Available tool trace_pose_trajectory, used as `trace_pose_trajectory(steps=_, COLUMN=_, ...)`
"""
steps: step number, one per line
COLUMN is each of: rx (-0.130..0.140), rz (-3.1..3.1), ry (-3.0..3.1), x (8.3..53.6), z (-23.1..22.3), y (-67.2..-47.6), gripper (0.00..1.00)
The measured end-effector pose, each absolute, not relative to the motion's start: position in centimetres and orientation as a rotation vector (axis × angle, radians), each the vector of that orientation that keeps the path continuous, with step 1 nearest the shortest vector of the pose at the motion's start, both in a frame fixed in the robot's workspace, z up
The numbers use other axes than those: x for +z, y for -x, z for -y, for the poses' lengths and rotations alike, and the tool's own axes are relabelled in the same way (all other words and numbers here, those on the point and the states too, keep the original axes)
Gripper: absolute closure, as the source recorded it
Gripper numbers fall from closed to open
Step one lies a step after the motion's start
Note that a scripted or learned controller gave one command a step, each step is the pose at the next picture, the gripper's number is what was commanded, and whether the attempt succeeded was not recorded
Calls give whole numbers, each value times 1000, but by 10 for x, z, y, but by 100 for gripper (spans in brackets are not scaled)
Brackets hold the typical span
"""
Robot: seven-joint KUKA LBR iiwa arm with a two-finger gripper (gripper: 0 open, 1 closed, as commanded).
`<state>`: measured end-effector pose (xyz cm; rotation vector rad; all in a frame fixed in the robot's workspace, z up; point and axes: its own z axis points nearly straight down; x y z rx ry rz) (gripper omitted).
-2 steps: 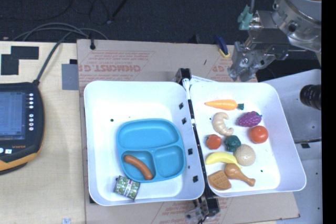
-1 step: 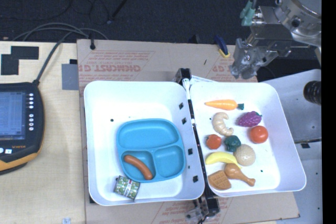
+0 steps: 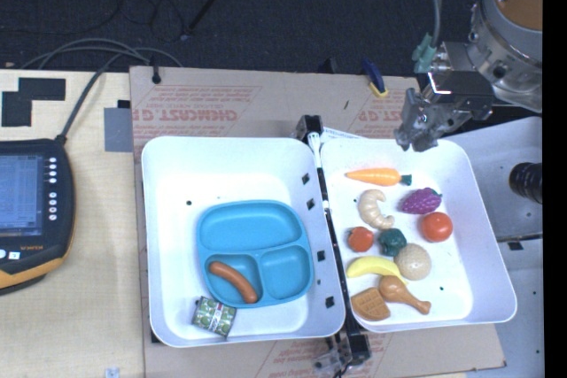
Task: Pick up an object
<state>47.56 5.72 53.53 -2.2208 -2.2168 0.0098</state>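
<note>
A bench covered by a brown cardboard sheet [image 3: 230, 106] carries two shallow white bins side by side, seen from above at a slant. Beyond the bench's far edge the floor is dark, with loose cables.

The left bin [image 3: 177, 181] holds a blue divided tray [image 3: 252, 230] near its right wall; a sausage [image 3: 233, 281] lies in the tray's near-left compartment. A small green packet [image 3: 214, 315] sits by the bin's near edge, touching the tray's near-left corner; its print is too small to read.

The right bin [image 3: 478, 217] holds toy foods. A carrot [image 3: 376, 176] lies towards the far edge. Below it are a pale croissant [image 3: 374, 206], purple grapes [image 3: 420, 201] and a red tomato [image 3: 436, 227]. Nearer the middle sit a smaller red fruit [image 3: 361, 238], a dark green piece [image 3: 392, 241] of unclear shape, and a beige round item [image 3: 413, 261]. A banana [image 3: 370, 266], a chicken leg [image 3: 403, 293] and a brown biscuit-like piece [image 3: 369, 305] lie by the near edge.

The grey arm [image 3: 505, 49] is cut off at the top right. Its gripper [image 3: 416, 137] hangs above the right bin's far edge, past the carrot, with nothing between its fingers; how wide the claw stands cannot be told, because the fingers merge into one dark shape.

A handheld control pad [image 3: 31, 208] lies at the left, partly cropped.
</note>
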Motion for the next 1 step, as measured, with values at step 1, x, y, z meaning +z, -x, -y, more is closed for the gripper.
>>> trace_pose_trajectory(steps=1, rx=3, rz=2228, ry=2211, x=537, z=-132, y=-476, gripper=100)
